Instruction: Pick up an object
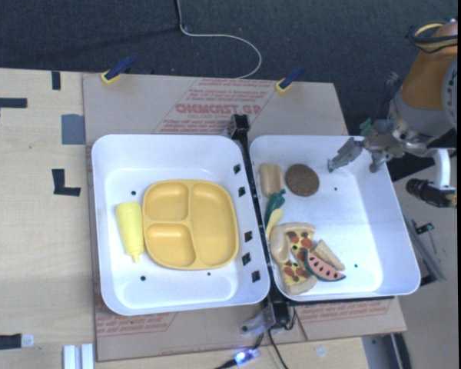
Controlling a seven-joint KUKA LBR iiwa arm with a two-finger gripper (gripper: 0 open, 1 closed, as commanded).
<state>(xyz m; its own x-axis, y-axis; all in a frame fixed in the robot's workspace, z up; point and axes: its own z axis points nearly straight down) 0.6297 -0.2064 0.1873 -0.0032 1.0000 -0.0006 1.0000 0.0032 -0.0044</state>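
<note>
Right-hand white bin (pixel 369 229) — round brown cookie-like disc (pixel 301 180) lying flat near its far wall, beside a tan bread piece (pixel 270 178). Likely light, rigid; grip across its rim. Tool (pixel 359 154) hovers near, fingers spread, holding nothing.

floor: dark carpet (pixel 77 14) | bench: light wood (pixel 31 229) | cardboard sheet (pixel 207 106) under bins

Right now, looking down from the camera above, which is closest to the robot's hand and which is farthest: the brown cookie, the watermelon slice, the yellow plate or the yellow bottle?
Measured from the hand at the right bin's top right:
1. Brown cookie, in the right bin's upper part.
2. Watermelon slice, lower in the right bin.
3. Yellow plate, middle of the left bin.
4. Yellow bottle, on the plate's far left side.
</note>
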